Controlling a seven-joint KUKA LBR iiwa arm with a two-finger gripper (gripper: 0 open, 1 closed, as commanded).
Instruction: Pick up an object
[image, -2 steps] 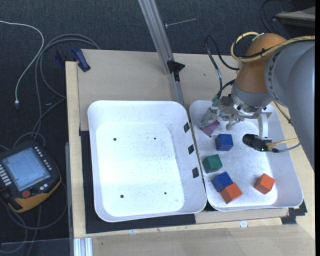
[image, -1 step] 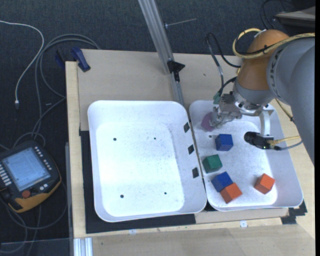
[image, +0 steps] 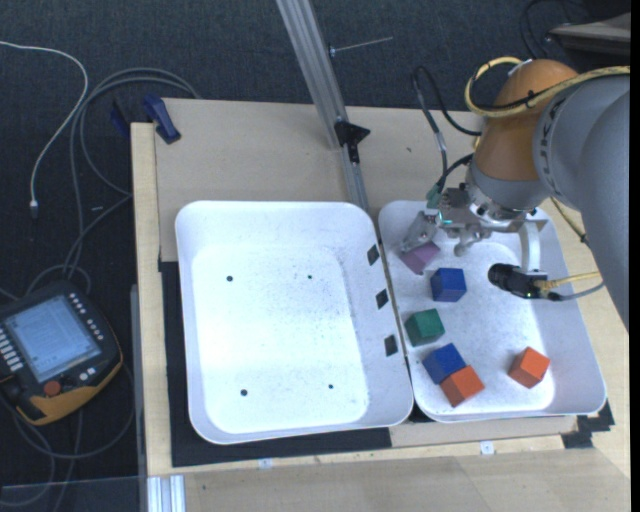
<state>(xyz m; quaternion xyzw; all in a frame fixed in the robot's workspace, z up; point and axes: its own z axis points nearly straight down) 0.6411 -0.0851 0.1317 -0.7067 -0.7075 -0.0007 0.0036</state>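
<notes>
We open on the small mauve-pink block, matte and blunt-cornered, lying in the far left corner of the right-hand shallow white bin, close to that bin's rim. The two-finger gripper is right over it: one pale grey finger slants down onto the block's top left edge, while the other sits off to the right, above bare bin floor. So we see the jaws spread fairly wide, wider than the block, and nothing is clamped between them; the left finger looks to be touching or just grazing the block, and we cannot say more than that.

Just beside the pink block, toward the near side, sits a blue cube. Further down we find a dark green cube near the left wall of the bin, then a second blue cube touching an orange-red cube, and another orange-red cube well apart on the right. All look like painted wood, flat-faced and dull in finish.

The bin is smooth white plastic with rounded corners, its floor faintly speckled. Its neighbour, the left-hand shallow white bin, has the same speckle and a few dark dots. Above the gripper we see the grey arm with its orange band, and a black cylinder juts from the wrist.
</notes>
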